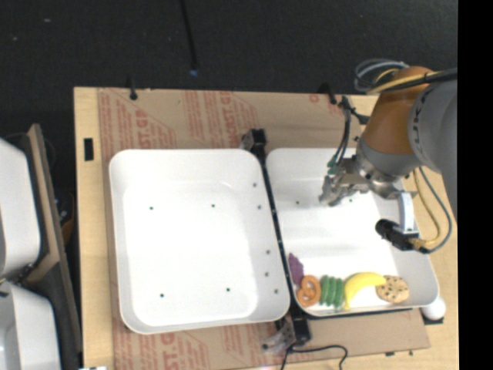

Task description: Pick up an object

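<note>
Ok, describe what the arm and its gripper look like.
The arm is grey, rounded and thick, with an orange band above the wrist. Pale looped cables sit on top of it and thin dark cables run along its side. The gripper is a small, dull grey metal piece.

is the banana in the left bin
No, the banana lies in the right bin, in a row of small items along its near edge.
</note>
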`<action>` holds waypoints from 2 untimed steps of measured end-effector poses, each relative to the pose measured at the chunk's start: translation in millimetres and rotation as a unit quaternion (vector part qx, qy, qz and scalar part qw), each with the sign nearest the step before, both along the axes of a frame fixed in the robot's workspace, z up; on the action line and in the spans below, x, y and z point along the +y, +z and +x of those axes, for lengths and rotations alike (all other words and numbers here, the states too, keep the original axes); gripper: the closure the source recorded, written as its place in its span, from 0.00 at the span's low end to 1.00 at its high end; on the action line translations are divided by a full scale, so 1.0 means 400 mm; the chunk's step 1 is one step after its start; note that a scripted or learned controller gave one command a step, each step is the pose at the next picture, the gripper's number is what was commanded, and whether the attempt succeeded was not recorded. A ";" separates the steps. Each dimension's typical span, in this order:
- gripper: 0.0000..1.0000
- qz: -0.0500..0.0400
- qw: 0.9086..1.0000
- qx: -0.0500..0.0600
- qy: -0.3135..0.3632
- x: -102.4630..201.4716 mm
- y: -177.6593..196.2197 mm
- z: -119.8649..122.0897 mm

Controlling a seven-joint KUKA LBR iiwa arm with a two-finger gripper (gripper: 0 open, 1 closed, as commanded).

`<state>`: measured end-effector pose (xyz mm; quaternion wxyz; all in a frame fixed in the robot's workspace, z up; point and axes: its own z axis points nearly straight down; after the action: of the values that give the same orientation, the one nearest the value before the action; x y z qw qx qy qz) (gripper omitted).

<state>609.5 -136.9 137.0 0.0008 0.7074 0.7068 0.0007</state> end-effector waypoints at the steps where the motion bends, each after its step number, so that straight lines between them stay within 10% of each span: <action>1: 1.00 0.000 1.000 -0.002 0.000 -0.023 0.147 0.001; 2: 1.00 0.000 1.000 -0.001 0.000 -0.025 0.234 0.002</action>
<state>610.3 -146.9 230.7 0.0016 0.7073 0.7069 0.0011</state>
